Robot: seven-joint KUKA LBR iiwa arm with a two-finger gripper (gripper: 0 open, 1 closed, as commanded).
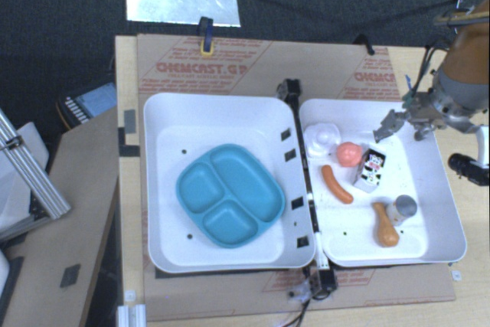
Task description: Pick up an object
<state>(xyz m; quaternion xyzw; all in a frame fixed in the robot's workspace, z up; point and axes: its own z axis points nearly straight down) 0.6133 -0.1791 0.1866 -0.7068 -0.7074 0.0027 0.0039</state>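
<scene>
Carton (370, 169) with cow print, "CHEMCAST" board (200, 67)

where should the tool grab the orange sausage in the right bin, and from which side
Judging from this view, take the sausage across its middle, coming straight down from above. It lies flat on the floor of the right bin, long and thin, slanting from upper left to lower right, so the fingers should close across its narrow width. Both sides look free; the carton stands slightly apart.

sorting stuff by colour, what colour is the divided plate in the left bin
Light blue, a turquoise shade. The divided plate shows clearly in the camera view.
</scene>
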